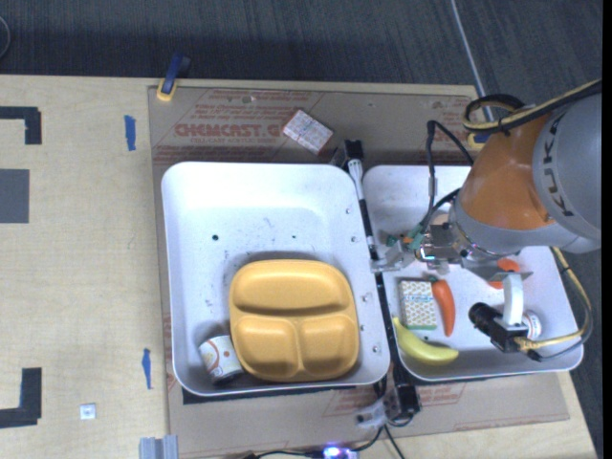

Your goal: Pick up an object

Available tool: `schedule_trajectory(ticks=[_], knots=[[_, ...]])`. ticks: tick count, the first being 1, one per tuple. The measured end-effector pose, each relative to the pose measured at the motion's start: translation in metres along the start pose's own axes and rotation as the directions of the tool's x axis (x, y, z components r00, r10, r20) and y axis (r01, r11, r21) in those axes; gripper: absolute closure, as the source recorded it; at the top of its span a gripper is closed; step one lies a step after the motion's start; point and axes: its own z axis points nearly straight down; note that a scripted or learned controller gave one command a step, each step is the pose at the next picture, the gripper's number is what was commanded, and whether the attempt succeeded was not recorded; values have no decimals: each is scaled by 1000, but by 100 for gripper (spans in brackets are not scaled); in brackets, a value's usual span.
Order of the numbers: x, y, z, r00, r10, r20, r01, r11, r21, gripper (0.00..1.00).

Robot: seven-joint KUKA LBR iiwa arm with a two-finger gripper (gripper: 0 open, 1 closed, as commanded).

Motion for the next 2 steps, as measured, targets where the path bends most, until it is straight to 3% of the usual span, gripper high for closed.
schedule_trajectory(ticks=[2], knots=[[-1, 0, 1, 1000, 0, 0, 0, 1000, -1, 0]])
